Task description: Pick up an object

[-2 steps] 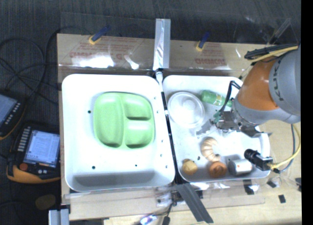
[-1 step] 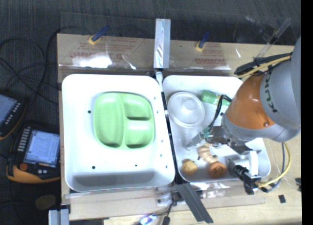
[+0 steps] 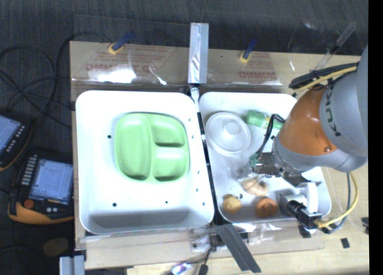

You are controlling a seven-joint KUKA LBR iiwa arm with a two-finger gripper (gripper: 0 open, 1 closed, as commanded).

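Two white bins side by side, arm low over the right one.

Left bin (image 3: pixel 90 166), well left of the gripper, holds a green divided tray (image 3: pixel 152 146). Right bin (image 3: pixel 210 172) holds a white bowl (image 3: pixel 228 131) and green object (image 3: pixel 257 118) beyond the gripper (image 3: pixel 263 166); a pale lumpy object (image 3: pixel 256 185) lies just below it, two brown round objects (image 3: pixel 232 204) (image 3: pixel 266 207) nearer the front wall. Finger spread cannot be told.

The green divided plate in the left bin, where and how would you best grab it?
Probably by the right rim of the green divided plate, coming straight down. It lies flat in the left bin, so only its raised edge offers a pinch, and that side is nearest the arm.
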